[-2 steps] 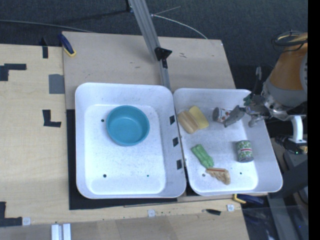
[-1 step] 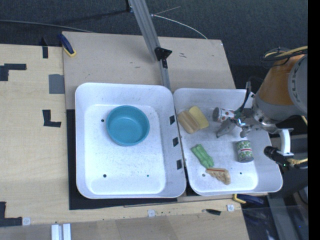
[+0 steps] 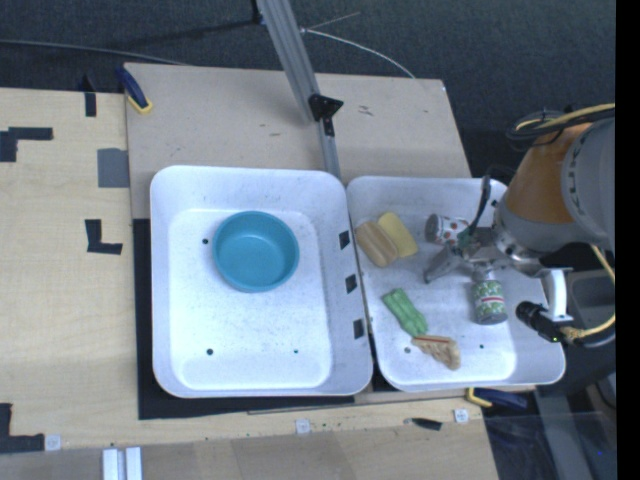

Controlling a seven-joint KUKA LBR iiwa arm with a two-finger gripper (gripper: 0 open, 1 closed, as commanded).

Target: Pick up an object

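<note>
My gripper (image 3: 447, 253) hangs low over the right bin (image 3: 530, 368), near its middle, with the orange-banded arm (image 3: 545, 193) coming in from the right. A yellow block (image 3: 398, 234) and a tan block (image 3: 376, 243) lie side by side just left of the gripper. A small grey cylinder (image 3: 440, 228) sits close to its upper side. Just below the wrist stands a small green-and-white can (image 3: 489, 301). A green toy (image 3: 405, 311) and a flat tan-and-orange piece (image 3: 438, 349) lie toward the bin's front.
The left bin (image 3: 180, 368) holds a blue bowl (image 3: 257, 251). A metal pole (image 3: 295, 58) slants down to the seam between the bins. Cables (image 3: 575, 333) hang at the right of the arm.
</note>
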